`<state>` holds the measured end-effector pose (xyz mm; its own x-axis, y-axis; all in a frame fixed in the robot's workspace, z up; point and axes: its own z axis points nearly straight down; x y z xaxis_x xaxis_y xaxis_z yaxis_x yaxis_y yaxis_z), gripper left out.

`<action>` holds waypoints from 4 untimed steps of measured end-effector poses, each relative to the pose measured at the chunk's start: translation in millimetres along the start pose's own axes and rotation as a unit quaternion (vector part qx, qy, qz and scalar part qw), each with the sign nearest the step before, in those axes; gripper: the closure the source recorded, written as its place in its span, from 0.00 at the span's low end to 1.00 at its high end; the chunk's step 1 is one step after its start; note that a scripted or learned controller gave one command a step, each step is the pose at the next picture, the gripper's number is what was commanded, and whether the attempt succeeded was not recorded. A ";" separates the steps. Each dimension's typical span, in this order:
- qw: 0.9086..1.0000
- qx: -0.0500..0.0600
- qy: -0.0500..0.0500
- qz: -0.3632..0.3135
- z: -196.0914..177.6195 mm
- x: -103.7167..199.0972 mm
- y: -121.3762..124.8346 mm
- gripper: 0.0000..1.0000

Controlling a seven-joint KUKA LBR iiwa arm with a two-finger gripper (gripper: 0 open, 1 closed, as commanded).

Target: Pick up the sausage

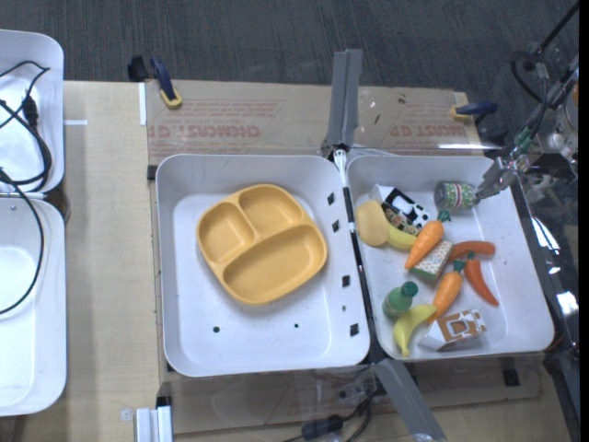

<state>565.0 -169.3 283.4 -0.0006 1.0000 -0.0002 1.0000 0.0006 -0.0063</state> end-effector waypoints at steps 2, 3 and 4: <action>0.957 0.001 0.000 0.289 104.0 -0.1 -33.9 0.00; 0.975 -0.001 0.003 0.221 185.8 -27.7 -63.1 0.00; 0.975 0.003 0.002 0.224 180.8 -29.4 -64.3 1.00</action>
<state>499.6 -198.8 103.0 0.4355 0.9002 0.0001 0.9001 -0.4354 -0.0124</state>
